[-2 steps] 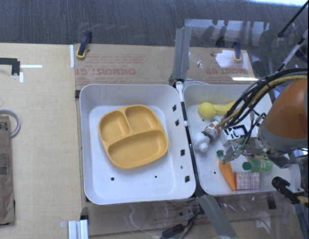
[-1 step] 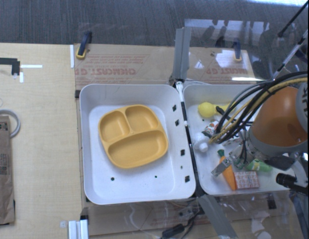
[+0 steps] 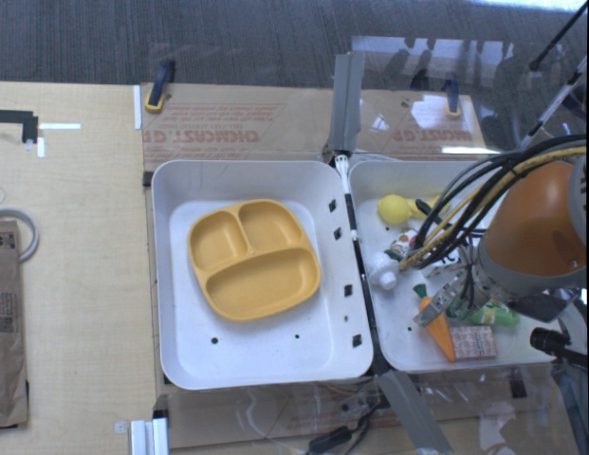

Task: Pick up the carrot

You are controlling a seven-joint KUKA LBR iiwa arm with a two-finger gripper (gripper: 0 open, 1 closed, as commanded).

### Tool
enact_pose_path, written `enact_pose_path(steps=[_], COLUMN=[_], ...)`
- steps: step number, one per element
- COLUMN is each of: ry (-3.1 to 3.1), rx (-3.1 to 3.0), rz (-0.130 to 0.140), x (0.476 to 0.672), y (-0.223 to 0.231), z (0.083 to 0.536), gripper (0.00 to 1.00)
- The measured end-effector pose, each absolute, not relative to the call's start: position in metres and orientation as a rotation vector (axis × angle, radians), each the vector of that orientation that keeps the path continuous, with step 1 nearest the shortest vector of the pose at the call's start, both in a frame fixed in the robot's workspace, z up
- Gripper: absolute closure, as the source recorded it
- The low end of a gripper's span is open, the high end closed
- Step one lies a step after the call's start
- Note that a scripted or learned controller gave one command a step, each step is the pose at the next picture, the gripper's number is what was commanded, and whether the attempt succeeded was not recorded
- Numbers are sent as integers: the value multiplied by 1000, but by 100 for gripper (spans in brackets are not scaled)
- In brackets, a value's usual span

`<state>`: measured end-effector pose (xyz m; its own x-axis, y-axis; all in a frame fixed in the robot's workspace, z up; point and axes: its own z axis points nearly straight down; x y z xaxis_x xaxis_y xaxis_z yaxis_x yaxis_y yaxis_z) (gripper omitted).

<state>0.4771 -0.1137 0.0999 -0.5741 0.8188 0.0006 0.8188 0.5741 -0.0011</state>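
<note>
Left bin (image 3: 171,282) holds a yellow divided plate (image 3: 254,257), right bin (image 3: 394,349) holds the clutter, the gripper (image 3: 444,303) sits low there, its state cannot be told, touching the carrot (image 3: 436,330) near the front wall; advise closing squarely across the orange body

The carrot (image 3: 437,335) is a small orange toy with a green top, lying slantwise on the floor of the right-hand bin (image 3: 398,354). Its green end points up-left and its tapered tip down-right, partly hidden under a grey metal part.
</note>
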Motion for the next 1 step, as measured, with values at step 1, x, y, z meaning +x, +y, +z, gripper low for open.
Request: enact_pose_path(steps=[1], ry=[-2726], rx=[-1562], rz=[2], x=[541], y=[-83], z=[235], gripper=[100])
